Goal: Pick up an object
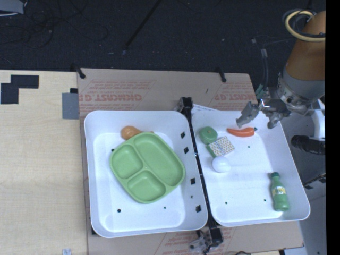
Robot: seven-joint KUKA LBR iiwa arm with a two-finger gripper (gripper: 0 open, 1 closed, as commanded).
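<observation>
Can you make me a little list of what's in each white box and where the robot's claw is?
left bin: green divided plate; orange ball peeking out behind it
right bin: green round thing, checkered block, white egg, red-orange chili, green bottle lying near the right wall
gripper: open, above the far end of the right bin, close to the chili, holding nothing
arm: comes in from the right
</observation>
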